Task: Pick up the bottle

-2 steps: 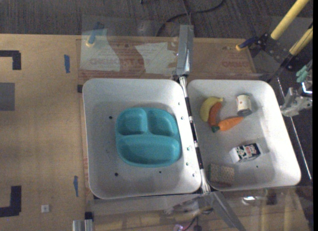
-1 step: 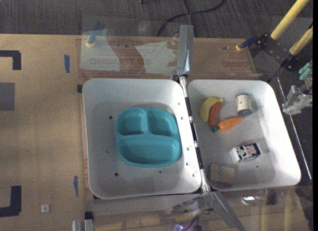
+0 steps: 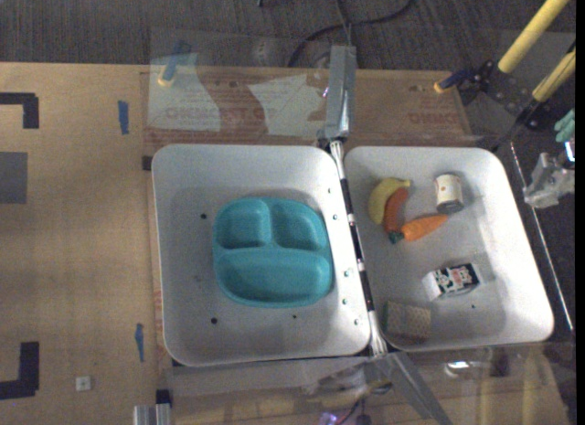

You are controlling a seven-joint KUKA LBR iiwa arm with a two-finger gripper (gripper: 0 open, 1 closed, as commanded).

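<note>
The bottle is a small white cylinder with a brownish top, standing in the far part of the right bin. A pale grey piece that looks like my gripper shows at the view's right edge, just outside the right bin's right rim. It is level with the bottle, well to its right and apart from it. Nothing is seen held in it.
Left of the bottle lie a yellow banana and an orange carrot. A small printed carton and a tan sponge-like block lie nearer the front. The left bin holds a teal divided plate. Yellow-handled tools lie at the far right.
</note>
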